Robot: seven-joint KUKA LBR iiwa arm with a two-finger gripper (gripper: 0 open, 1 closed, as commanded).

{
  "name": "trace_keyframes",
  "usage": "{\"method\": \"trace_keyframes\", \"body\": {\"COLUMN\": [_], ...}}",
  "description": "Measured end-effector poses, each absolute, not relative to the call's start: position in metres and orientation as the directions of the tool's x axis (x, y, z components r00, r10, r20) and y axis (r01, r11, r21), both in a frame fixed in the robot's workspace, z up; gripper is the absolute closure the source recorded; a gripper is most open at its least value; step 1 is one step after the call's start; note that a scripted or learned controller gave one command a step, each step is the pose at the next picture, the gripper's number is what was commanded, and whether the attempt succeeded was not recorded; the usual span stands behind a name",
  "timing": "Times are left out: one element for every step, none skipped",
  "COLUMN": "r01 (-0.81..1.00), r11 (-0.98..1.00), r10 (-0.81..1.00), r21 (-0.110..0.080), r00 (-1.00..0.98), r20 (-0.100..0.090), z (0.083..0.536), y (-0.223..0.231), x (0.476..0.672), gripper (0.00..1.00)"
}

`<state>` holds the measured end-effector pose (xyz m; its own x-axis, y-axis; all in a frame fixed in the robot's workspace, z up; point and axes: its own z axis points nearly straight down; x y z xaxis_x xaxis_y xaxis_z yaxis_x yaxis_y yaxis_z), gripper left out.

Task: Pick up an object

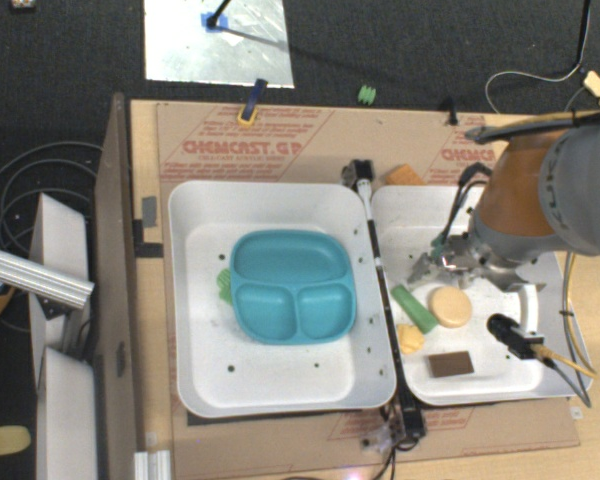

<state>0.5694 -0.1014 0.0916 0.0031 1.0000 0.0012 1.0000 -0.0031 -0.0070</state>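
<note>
In the right bin [420, 213] lie a green block [413, 308], a round cream piece [451, 307], a small yellow piece [410, 339] and a flat brown block [449, 364]. My gripper [446, 266] hangs over the middle of this bin, just above the cream piece and to the right of the green block's upper end. It is open, and nothing shows between its fingers. An orange piece [403, 176] sits at the bin's far rim.
The left bin [195, 218] holds a teal divided plate [292, 285] with a green thing [223, 284] poking out from under its left edge. A black divider [375, 258] runs between the bins. The arm [540, 188] covers the right bin's far right part.
</note>
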Motion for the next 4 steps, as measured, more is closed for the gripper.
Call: {"method": "trace_keyframes", "body": {"r01": [1.0,1.0,1.0,1.0], "r11": [0.006,0.0,0.001,0.005], "r10": [1.0,1.0,1.0,1.0], "r21": [0.017,-0.002,-0.009,0.009], "r00": [-0.006,0.0,-0.001,-0.005], "r20": [-0.005,0.001,0.003,-0.003], "z": [0.162,0.18,0.106,0.102], "y": [-0.132,-0.114,-0.098,-0.124], "x": [0.672,0.593,0.549,0.637], "gripper": [0.0,0.0,0.0,0.0]}}
